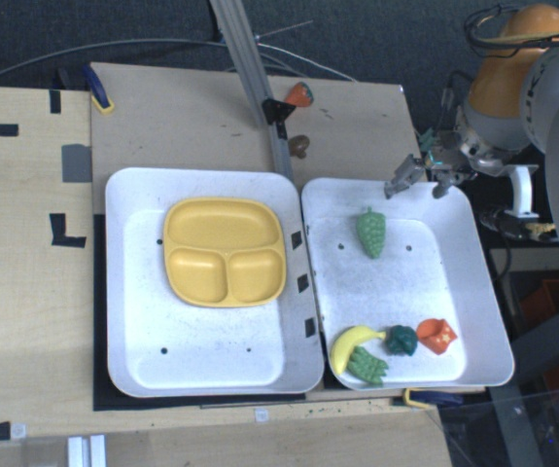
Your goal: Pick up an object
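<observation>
Orange-banded arm [512, 66] cut off at right.

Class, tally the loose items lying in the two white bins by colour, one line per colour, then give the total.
Yellow: 2, the divided plate and the banana
Green: 3, the grape bunch, the dark green piece and the leafy green piece
Orange-red: 1, the pepper-like toy
Total: 6
</observation>
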{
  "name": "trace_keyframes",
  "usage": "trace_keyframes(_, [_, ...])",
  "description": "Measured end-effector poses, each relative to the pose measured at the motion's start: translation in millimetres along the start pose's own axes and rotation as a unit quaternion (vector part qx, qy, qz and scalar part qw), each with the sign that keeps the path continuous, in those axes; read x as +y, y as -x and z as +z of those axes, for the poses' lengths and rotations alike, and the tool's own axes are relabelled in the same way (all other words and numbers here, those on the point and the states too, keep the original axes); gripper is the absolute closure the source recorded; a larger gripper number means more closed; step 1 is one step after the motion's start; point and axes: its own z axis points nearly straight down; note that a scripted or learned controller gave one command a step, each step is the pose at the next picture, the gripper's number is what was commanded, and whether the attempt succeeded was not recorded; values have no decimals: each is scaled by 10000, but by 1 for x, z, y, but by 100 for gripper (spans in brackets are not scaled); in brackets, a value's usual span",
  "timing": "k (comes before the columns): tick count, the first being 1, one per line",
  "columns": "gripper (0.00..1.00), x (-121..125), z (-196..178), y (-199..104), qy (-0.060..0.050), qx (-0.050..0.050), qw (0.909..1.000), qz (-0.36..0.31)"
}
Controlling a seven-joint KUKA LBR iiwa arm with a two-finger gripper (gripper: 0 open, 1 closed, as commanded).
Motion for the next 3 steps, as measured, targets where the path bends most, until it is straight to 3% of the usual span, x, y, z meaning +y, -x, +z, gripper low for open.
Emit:
trace_keyframes(1, [0, 0, 0, 0, -3, -3, 10000, 3])
trace_keyframes(2, [0, 2, 64, -3, -30, 6, 10000, 2])
trace_keyframes(3, [0, 2, 104, -5, -9, -4, 10000, 0])
